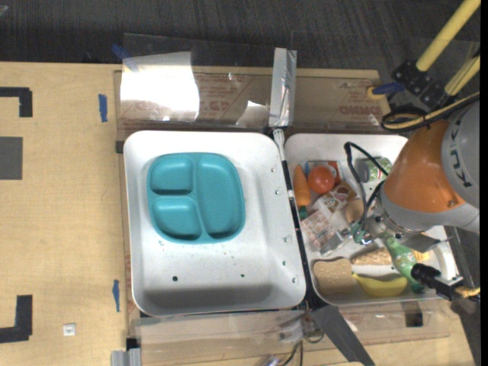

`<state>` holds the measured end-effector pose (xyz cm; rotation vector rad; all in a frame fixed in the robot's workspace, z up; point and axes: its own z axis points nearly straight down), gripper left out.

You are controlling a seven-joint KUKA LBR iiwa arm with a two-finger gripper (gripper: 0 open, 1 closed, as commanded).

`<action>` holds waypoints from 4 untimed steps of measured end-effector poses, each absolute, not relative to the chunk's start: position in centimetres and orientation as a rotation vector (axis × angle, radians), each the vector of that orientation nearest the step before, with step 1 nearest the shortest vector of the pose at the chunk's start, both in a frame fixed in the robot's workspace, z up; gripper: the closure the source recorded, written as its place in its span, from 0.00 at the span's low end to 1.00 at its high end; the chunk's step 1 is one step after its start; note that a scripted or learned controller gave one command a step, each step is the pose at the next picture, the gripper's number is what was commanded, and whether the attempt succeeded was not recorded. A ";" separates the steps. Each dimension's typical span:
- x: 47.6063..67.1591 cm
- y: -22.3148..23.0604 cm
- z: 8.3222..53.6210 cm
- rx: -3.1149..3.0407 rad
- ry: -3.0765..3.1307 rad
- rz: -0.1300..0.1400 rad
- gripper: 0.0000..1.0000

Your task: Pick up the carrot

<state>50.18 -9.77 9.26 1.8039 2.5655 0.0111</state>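
The carrot (pixel 302 187), a short orange piece, lies against the left wall of the right bin (pixel 299 145), just left of a red tomato (pixel 322 178). The arm's orange band (pixel 422 178) hangs over the right half of that bin. Below the band, the gripper (pixel 365 232) is down among the clutter near the bin's middle, to the right of the carrot and somewhat nearer the front, apart from it. Nothing orange shows at the gripper.
The right bin also holds a printed packet (pixel 323 219), a bread slice (pixel 332 274), a banana (pixel 379 284), a green bottle (pixel 403 258) and a can (pixel 373 168). A teal divided plate (pixel 196 196) sits in the left bin (pixel 213 277). Yellow poles (pixel 454 23) stand at the back right.
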 end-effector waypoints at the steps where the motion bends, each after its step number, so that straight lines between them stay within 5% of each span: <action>1: 50.4 -9.6 10.3 1.798 2.566 0.018 1.00; 2: 48.6 -14.0 12.6 1.026 2.963 0.000 1.00; 3: 49.1 -17.9 15.7 1.337 2.837 0.000 1.00; 4: 54.1 -14.6 9.5 1.336 2.836 0.002 1.00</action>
